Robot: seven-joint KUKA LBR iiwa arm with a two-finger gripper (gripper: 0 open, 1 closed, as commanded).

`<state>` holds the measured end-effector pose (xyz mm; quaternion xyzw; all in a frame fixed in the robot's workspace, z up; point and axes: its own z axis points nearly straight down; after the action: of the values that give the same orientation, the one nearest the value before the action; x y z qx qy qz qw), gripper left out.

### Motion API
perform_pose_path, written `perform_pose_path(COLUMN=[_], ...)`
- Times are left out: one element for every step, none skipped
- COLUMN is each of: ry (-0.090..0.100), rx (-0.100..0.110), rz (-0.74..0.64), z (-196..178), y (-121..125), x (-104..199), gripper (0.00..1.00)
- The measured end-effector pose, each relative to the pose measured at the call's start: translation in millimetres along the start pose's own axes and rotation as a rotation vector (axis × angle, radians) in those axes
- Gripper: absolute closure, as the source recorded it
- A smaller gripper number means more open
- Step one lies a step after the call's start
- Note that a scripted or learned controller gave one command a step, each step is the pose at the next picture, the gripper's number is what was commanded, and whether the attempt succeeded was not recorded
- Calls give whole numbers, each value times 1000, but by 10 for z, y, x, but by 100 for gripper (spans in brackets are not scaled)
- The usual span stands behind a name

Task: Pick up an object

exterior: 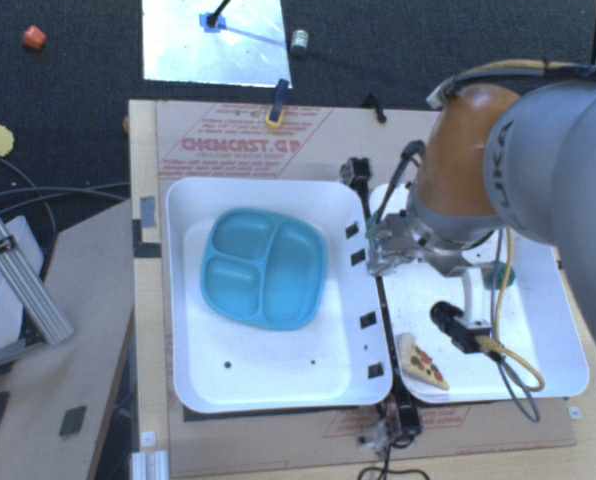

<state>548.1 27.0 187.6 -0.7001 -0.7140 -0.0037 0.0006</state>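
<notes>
A toy pizza slice (421, 361) lies at the near left corner of the right bin (558, 368). A small teal object (499, 277) peeks out from behind the arm, further right in the same bin. My gripper (390, 254) hangs below the orange-banded wrist, over the left wall of the right bin, close to the divide between the two bins. It is up and to the left of the pizza slice, apart from it. The wrist hides most of the gripper.
A blue divided plate (264, 267) lies in the left bin (268, 378). A black connector (456, 328) with a yellow cable (518, 368) hangs off the arm over the right bin. Small loose items lie on the dark floor beyond the bench.
</notes>
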Motion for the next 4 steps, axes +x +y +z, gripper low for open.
perform_pose_path(ry=[-6,-4,-3,-5], rx=[6,1,-19,3], rz=[21,12,11,11], z=[33,-201,-1829,-1259], y=[-472,-592,-173,548], x=[-378,59,282,706], gripper=[100,100,100,100])
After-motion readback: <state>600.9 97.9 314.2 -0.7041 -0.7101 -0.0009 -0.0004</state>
